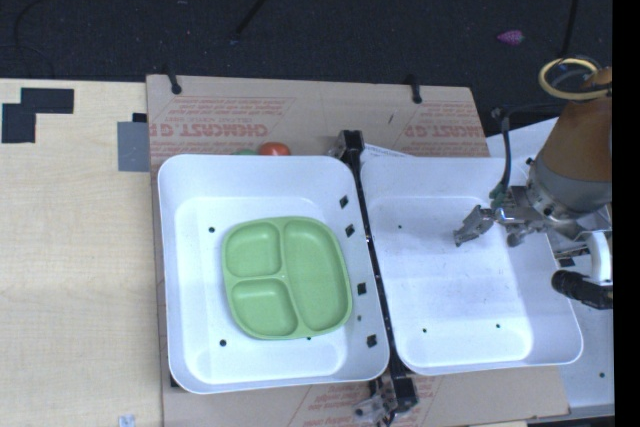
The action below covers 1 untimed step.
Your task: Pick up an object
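Table: two white bins. Jaws [475, 227] over right bin [450, 315], state unclear; green plate [287, 277] in left bin [190, 215]. Risk: flat plate resists pinch.

Red object [273, 150] half hidden behind left bin [190, 177] rim; arm [585, 150] cut off at right.

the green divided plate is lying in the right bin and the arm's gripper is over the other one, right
Not quite. In the camera view the green divided plate lies in the left bin, not the right one. The gripper is over the other one, the right bin, reaching in from the right side of the view.
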Each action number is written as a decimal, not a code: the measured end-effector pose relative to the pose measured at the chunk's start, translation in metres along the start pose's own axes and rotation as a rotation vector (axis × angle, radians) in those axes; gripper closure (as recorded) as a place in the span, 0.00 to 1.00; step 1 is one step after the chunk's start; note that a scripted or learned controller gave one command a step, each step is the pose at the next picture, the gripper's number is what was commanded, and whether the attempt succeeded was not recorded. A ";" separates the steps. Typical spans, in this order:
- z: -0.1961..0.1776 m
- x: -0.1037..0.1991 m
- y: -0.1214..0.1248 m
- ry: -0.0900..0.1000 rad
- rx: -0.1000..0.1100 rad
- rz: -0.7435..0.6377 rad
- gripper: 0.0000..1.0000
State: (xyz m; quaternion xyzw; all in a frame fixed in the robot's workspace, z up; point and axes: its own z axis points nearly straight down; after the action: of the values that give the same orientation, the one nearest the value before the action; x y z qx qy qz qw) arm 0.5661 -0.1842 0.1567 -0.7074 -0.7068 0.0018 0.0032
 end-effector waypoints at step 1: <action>0.061 -0.006 -0.003 0.000 0.000 0.000 0.00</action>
State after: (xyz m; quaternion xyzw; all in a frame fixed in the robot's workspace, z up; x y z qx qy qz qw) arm 0.5627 -0.1898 0.0954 -0.7073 -0.7069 0.0016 0.0032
